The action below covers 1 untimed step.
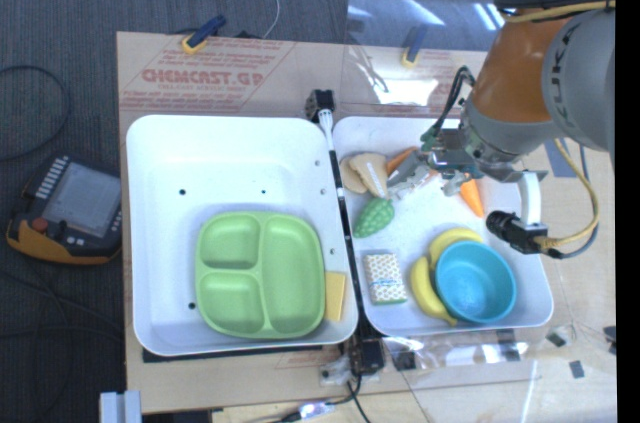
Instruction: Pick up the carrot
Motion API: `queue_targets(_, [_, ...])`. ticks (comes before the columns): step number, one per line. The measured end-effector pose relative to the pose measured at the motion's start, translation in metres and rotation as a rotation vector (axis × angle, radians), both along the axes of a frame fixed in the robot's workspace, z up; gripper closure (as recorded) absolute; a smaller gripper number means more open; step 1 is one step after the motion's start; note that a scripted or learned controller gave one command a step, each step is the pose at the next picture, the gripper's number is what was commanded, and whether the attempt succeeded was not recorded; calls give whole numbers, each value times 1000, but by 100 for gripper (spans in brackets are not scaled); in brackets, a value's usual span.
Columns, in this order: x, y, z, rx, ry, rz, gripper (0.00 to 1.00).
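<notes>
Grey carpet around a cardboard-topped counter (230,71) bearing two white bins. Left bin (200,146): a green divided plate (262,273) with a yellow block (335,296) at its right edge. Right bin (400,116): carrot (471,196) near the back right, just beside the arm's wrist; pincer (408,176) low over the bin between a cream-coloured shell shape (364,173) and the carrot, fingers too blurred to tell apart from together. Further forward: green toy (374,216), patterned sponge (383,277), banana (428,283), blue bowl (475,283).

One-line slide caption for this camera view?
Gripper low in the right bin, beside the carrot; green divided plate in the left bin.
</notes>
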<state>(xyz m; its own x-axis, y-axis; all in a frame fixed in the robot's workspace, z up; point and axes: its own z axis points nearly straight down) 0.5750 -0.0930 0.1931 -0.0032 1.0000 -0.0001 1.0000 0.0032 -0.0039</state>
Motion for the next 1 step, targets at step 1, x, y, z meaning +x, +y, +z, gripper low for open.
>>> queue_targets(1, [-12,-51,-88,1,3,259,0])
